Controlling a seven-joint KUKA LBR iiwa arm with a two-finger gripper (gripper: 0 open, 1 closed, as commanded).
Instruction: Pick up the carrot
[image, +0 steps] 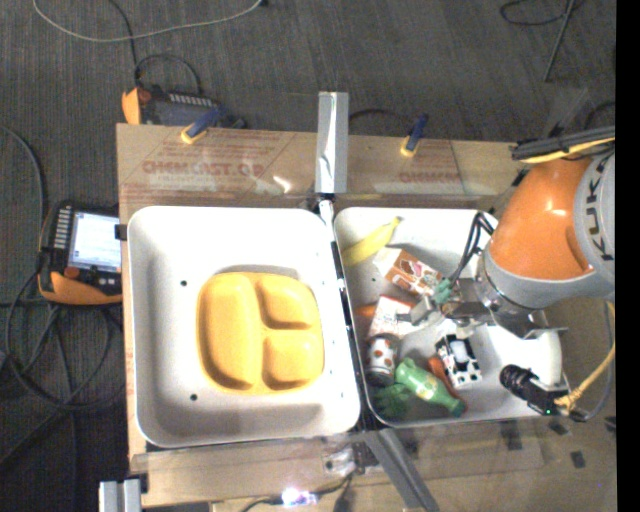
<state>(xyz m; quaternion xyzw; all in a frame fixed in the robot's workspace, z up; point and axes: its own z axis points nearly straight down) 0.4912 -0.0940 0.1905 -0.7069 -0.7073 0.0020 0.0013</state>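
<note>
Camera view, carrot (438, 366) mostly hidden, axis unclear

A yellow divided tray (262, 330) lies in the left white bin (160, 250). In the right bin (352, 232), a banana (371, 242) rests near the upper left corner, a green bottle (425, 385) lies near the front, and a small can (380, 358) sits beside the dividing wall.

Two white bins sit side by side. The left bin (150, 300) has a yellow divided tray (262, 330) in it. The right bin (352, 225) is cluttered: a banana (372, 241) up top, a green bottle (425, 385) near the bottom, and a bit of carrot (437, 367) just beside it. The gripper (455, 350) hangs right over that pile.
</note>
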